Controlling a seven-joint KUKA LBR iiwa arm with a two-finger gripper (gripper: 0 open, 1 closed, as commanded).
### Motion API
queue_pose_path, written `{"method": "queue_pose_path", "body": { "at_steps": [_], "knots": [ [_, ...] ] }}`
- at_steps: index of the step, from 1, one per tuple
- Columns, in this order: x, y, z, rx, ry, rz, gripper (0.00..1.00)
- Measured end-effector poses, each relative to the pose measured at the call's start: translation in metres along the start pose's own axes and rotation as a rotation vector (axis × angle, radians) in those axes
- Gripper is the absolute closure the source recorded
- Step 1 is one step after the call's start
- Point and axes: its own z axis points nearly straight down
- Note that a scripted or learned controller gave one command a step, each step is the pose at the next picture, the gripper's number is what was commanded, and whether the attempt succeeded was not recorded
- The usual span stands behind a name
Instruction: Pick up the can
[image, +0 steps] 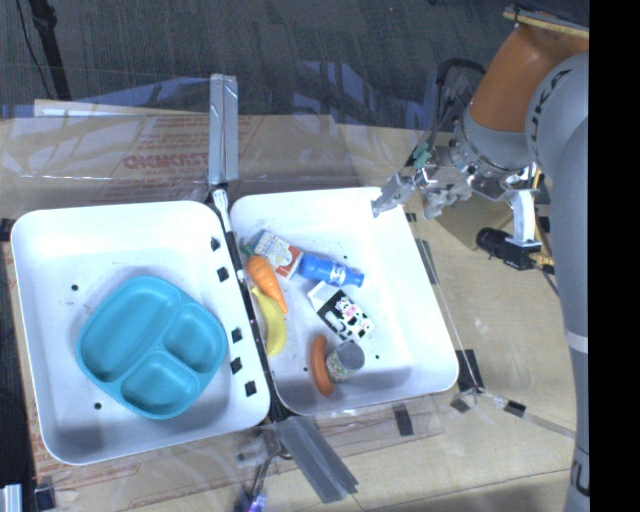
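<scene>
The can (345, 361) sits near the front edge of the right bin (425, 340), a small metal tin with its grey, round top turned up toward the camera, so its axis looks close to upright, perhaps leaning a little. I'd judge it light, stiff and smooth, likely to slip unless the fingers close squarely across its curved sides from above. A sausage (319, 364) lies touching it on the left, which crowds one side of the grip. Just behind it is a black-and-white carton (345, 316), then a blue bottle (329, 268), a carrot (267, 283) and a banana (272, 325). The left bin (60, 240) holds a blue tray (152, 345). The gripper (385, 203) hangs over the right bin's far rim, well apart from the can, holding nothing; how wide its fingers stand I cannot tell.
</scene>
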Motion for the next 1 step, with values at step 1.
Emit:
{"method": "queue_pose_path", "body": {
  "at_steps": [1],
  "knots": [
    [0.0486, 0.0225, 0.1454, 0.000, 0.001, 0.124, 0.00]
  ]
}}
